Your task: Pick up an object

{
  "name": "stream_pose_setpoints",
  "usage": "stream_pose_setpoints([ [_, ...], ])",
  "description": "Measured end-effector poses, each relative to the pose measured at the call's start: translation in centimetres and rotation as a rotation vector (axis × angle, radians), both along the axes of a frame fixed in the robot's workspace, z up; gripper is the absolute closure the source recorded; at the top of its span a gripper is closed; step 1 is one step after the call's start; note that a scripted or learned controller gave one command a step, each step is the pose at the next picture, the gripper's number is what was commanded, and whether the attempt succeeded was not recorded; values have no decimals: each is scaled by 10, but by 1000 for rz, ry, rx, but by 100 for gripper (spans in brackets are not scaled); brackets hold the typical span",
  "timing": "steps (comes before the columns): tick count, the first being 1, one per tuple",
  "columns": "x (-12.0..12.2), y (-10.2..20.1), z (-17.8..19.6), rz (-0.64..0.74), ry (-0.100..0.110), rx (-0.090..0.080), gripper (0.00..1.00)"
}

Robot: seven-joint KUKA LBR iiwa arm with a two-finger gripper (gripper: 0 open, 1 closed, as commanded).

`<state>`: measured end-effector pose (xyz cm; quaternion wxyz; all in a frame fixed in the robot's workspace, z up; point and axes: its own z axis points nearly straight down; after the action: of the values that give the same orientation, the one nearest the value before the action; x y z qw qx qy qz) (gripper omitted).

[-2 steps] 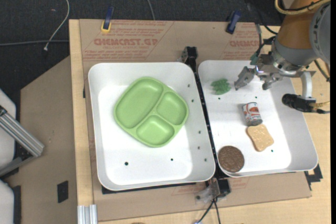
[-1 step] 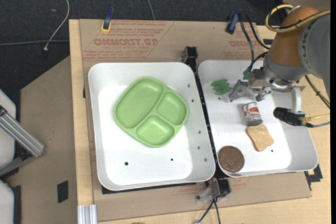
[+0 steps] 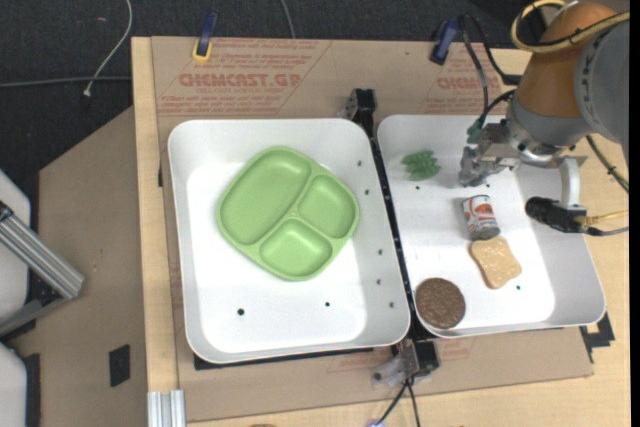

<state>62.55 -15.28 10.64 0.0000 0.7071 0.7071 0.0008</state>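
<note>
In the right bin [image 3: 560, 310] lie a small green leafy piece [image 3: 420, 164] at the back left, a red-and-white can [image 3: 480, 216] on its side in the middle, a tan slice of toast [image 3: 496, 262] just in front of it, and a round brown patty [image 3: 440, 302] at the front left corner. My gripper [image 3: 477, 167] hangs over the back part of this bin, right of the green piece and just behind the can. Nothing shows between its tips.
The left bin [image 3: 200, 315] holds a green three-compartment plate [image 3: 288, 212] near its middle. A black divider runs between the bins. Cardboard with clamps at the back surrounds both bins.
</note>
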Motion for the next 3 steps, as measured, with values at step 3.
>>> stream_pose_setpoints([
  [3, 1, -1, 145, 1, -7, -3, 100],
])
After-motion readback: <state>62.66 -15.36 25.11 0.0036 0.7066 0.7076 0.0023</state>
